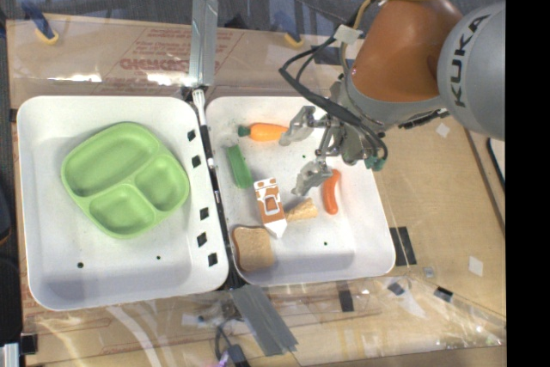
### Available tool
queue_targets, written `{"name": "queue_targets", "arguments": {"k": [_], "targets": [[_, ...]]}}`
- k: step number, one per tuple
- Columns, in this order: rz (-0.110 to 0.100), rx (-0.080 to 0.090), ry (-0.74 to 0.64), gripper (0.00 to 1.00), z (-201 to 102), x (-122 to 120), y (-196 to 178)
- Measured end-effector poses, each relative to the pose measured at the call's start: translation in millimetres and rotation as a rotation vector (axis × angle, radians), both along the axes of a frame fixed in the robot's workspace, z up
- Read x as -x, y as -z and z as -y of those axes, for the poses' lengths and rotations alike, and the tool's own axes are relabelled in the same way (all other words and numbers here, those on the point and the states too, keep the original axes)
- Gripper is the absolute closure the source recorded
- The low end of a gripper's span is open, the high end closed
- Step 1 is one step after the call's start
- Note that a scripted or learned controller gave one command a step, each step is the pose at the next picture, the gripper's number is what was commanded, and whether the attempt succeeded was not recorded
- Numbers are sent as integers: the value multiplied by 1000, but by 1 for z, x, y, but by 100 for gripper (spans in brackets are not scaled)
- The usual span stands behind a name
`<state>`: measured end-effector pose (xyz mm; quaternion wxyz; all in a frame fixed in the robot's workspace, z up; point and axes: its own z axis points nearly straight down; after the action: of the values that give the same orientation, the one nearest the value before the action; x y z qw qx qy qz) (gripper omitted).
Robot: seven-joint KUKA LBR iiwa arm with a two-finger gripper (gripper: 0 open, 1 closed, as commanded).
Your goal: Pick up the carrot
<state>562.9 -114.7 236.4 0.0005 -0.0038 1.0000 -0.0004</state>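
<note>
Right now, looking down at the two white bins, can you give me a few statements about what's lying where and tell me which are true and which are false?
1. The carrot lies in the right bin. True.
2. The green divided plate sits in the same bin as the carrot. False: it sits in the left bin.
3. The tool has the carrot between its fingers. False: the carrot lies on the bin floor just left of the tool.
4. A slice of bread lies near the right bin's front left corner. True.
5. A green vegetable, perhaps a cucumber, lies below the carrot, by the bin's left wall. True.
</note>
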Motion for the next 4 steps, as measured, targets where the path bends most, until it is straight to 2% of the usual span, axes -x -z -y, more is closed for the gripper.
{"name": "queue_targets", "arguments": {"k": [1, 2, 3, 4], "targets": [[-12, -5, -147, 0, 5, -83, 123], [4, 0, -153, 100, 4, -89, 104], [6, 0, -338, 100, -46, -96, 41], [4, 0, -889, 100, -92, -95, 43]]}}
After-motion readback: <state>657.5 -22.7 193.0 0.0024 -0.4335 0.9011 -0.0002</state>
